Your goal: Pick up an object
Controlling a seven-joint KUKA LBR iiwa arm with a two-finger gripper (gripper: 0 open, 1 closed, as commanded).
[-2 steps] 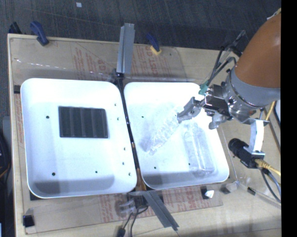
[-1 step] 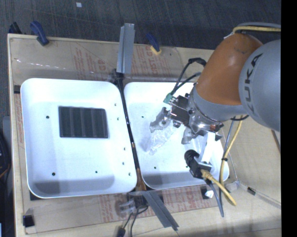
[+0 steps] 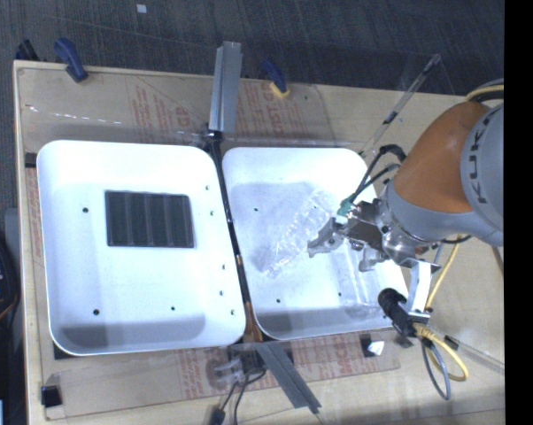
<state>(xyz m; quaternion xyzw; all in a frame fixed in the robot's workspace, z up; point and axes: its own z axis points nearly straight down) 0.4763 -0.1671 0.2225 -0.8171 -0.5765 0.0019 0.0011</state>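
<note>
Camera view: hand [image 3: 337, 237] hovering over right bin [image 3: 249, 264], at its right half; grip state cannot be told. Clear crinkled plastic bottle [image 3: 289, 233] lying in right bin's middle, just left of hand. Dark ribbed block [image 3: 150, 219] lying in left bin [image 3: 63, 264], beyond right bin.

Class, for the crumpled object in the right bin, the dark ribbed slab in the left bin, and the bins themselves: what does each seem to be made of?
Crumpled object: likely thin clear plastic, glossy; the white bin floor shows through its creases.
Dark ribbed slab: matte dark grey, perhaps rubber or plastic; its parallel ridges reflect no light.
Left bin and right bin: smooth white moulded plastic, judging by the rounded corners.
</note>
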